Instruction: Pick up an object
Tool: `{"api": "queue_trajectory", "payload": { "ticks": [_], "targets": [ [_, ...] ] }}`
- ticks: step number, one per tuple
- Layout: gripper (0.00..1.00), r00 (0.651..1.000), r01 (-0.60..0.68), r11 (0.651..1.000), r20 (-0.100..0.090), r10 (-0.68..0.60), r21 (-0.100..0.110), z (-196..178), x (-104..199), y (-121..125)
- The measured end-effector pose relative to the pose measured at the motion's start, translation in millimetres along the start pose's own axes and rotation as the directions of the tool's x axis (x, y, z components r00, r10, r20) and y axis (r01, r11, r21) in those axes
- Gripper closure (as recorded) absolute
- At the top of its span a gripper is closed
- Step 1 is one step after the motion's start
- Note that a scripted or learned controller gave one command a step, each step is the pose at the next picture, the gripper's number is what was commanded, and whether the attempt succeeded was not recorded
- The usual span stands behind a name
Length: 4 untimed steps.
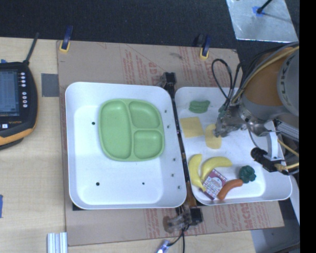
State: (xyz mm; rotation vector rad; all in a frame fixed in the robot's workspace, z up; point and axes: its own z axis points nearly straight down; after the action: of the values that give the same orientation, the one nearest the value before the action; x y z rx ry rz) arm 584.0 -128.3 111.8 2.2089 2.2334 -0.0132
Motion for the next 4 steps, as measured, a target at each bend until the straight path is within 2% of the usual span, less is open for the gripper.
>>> {"api": "queue_trajectory", "payload": {
  "ticks": [1, 2, 3, 4],
  "targets": [
    [0.00, 1.000, 0.000, 1.000, 0.000, 0.000, 0.000, 0.1, 0.0, 0.0],
    [0.00, 1.000, -0.007, 1.000, -0.006, 0.007, 0.000, 20.3, 3.9, -10.3],
    [1.00, 1.000, -0.005, 1.000, -0.004, 0.005, 0.001, 10.1, 2.7, -10.4],
    [0.00, 1.000, -0.005, 1.000, -0.004, 0.005, 0.002, 10.1, 2.7, -10.5]
  ]
}}
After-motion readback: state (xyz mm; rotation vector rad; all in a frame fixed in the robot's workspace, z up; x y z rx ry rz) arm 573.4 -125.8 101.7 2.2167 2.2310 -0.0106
